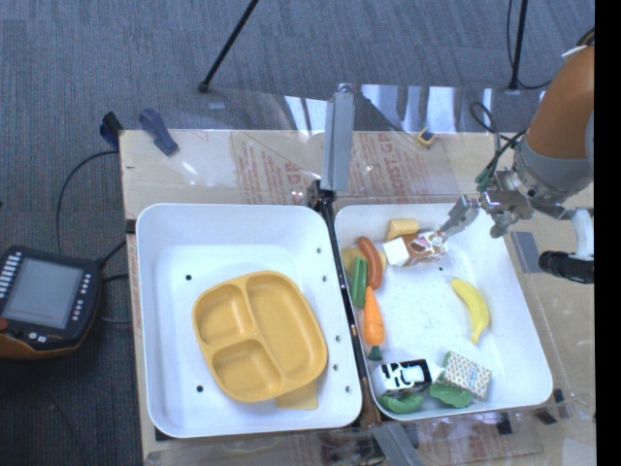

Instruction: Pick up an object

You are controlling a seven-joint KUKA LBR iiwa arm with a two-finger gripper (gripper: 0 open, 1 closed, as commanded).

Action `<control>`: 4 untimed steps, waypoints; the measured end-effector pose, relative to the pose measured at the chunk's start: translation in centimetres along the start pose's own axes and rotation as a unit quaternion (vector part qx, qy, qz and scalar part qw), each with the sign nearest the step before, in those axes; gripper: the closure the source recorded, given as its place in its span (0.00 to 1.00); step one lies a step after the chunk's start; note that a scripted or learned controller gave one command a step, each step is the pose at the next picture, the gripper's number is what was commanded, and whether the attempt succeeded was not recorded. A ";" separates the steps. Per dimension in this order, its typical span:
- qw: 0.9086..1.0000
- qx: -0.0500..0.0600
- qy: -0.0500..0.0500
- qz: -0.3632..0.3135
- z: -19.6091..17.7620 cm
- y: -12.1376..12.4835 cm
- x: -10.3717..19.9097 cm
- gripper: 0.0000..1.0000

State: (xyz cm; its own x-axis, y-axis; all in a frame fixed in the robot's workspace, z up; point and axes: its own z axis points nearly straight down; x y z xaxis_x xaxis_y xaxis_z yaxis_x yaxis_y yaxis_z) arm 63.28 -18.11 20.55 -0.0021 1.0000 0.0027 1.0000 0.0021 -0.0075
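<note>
Over the right bin [529,352], near its back edge, I see the fingers [456,223] reaching down-left from the grey wrist, tips at a small brown-and-white carton [419,249]. Tips look to touch or pinch the carton's upper right corner; I cannot tell how far open they are, nor whether it's really gripped. Carton sits tilted, just beside a yellow block [403,229] and a sausage [371,260]. Crowded left side: one green pod [359,283], one carrot [374,318]. One banana [473,308] lies apart toward the right. Front edge: one black-and-white pack [404,374], one patterned box [467,374], two green leafy pieces [427,397]. Left bin [160,260] holds one yellow divided tray [259,335], three compartments. One pendant [44,299] off the bench [223,168], left.
</note>
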 end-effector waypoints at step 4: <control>1.000 -0.003 -0.001 -0.018 -3.9 -12.3 4.3 1.00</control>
